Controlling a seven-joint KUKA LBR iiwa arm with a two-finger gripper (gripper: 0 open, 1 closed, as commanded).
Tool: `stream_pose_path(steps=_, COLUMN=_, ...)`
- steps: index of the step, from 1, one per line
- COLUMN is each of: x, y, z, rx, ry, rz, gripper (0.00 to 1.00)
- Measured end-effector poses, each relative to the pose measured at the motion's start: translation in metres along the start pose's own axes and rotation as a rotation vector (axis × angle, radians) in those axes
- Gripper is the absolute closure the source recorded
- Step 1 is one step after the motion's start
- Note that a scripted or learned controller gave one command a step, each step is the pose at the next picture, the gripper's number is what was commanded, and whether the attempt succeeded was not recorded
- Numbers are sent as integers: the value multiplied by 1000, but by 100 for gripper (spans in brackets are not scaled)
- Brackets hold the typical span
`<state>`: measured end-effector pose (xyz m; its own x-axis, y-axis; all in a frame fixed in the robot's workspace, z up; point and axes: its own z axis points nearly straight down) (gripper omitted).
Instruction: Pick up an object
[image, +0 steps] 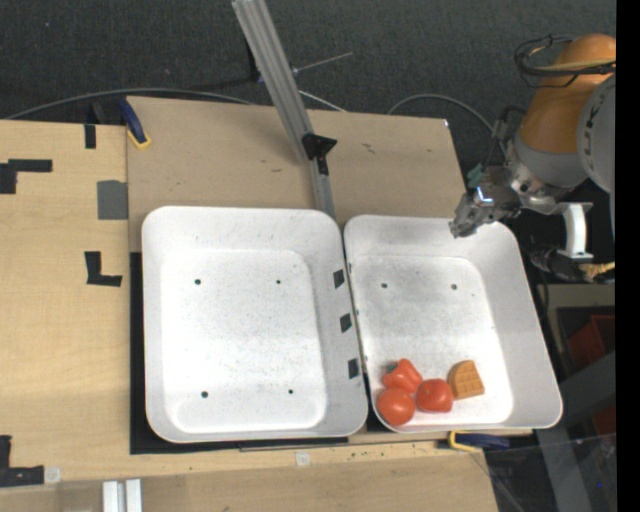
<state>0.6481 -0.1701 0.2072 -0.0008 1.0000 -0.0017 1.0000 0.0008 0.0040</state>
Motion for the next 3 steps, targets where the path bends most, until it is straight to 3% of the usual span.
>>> stream_pose_path(steps=1, x=0, y=1, z=-46, rx=0, ry=1, rz=-1, gripper=100)
stream_pose_path(steps=3, x=111, y=-38, z=-26, rx=8, ry=4, rz=-5, gripper=100)
